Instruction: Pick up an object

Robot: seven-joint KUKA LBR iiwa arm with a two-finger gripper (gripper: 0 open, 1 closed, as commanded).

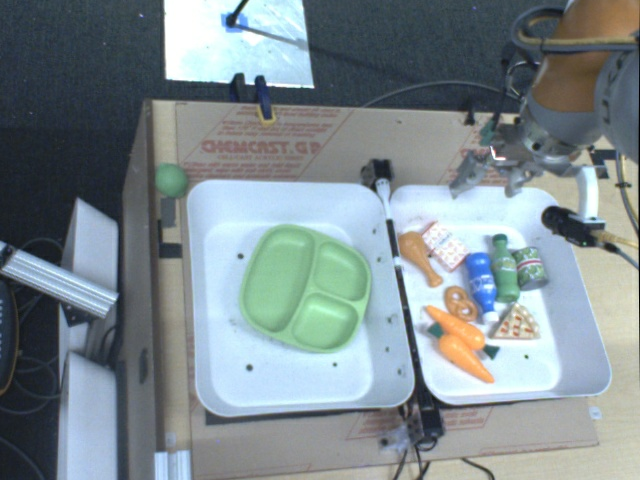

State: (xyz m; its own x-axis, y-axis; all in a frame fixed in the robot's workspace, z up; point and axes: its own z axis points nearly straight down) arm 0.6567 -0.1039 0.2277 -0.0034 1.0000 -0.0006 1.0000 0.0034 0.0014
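The right bin [580,363] holds several toy foods. Among them are a chicken drumstick [420,256], a pink and white box [443,245], a blue bottle [481,280], a green bottle [504,266] and a green can [528,268]. Nearer the front lie a pretzel [460,301], two carrots [462,343] and a pizza slice [515,323]. My gripper [492,180] hangs above the far rim of this bin, behind the box and the bottles. It is open, its fingers spread apart with nothing between them.
The left bin [215,368] carries a green divided plate [305,286]. A green ball [171,179] sits on the bench beyond that bin's far left corner. A black fitting [570,226] juts over the right bin's far right rim.
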